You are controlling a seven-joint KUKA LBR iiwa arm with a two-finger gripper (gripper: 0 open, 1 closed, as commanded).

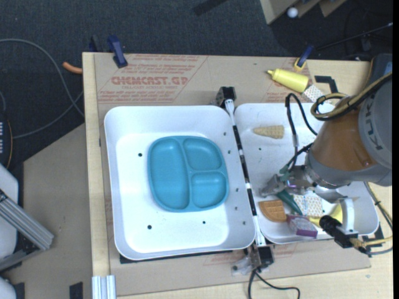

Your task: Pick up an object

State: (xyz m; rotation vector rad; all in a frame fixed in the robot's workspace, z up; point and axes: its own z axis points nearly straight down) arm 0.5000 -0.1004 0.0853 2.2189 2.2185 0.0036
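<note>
My gripper [278, 184] hangs low over the right bin [249, 118], near its left wall. Just below it lie a round tan waffle-like piece [272, 210], a teal object [289, 201] and a purple block [304, 230]. A white patterned item [310, 202] and a yellow piece [333, 212] sit partly under the wrist. Farther back in the same bin, well apart from the gripper, rests a tan cone-shaped piece [269, 131]. The arm hides much of the bin's right half.
The left bin [124, 129] holds a blue divided plate [187, 172]. A yellow bottle [288, 78] lies on the bench behind the right bin. Black clips [225, 95] sit at the seam between the bins.
</note>
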